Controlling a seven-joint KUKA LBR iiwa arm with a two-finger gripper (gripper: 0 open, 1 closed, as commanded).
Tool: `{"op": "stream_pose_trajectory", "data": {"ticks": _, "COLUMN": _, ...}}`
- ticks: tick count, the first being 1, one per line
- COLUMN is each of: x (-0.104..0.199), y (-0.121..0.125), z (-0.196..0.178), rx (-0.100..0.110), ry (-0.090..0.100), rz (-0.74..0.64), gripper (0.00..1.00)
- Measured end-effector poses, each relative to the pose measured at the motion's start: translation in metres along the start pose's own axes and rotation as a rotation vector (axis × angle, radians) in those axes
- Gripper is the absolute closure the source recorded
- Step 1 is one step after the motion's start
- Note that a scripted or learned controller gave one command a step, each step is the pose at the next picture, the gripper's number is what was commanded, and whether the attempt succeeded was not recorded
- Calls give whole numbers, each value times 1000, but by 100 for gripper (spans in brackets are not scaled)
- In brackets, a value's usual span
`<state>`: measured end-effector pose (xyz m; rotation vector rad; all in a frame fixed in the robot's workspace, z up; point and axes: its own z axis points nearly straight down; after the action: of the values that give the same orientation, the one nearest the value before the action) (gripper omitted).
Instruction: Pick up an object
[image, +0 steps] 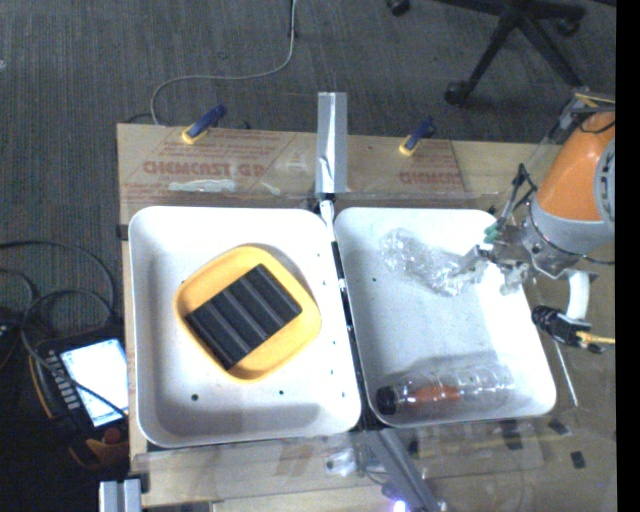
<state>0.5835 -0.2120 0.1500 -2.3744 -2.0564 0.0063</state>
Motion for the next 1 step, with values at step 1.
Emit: {"op": "stream_pose_trajectory", "data": {"ticks": 1, "x": 33, "y": 83, "z": 59, "rx": -6, "ry": 1, "rz": -23, "gripper": 0}}
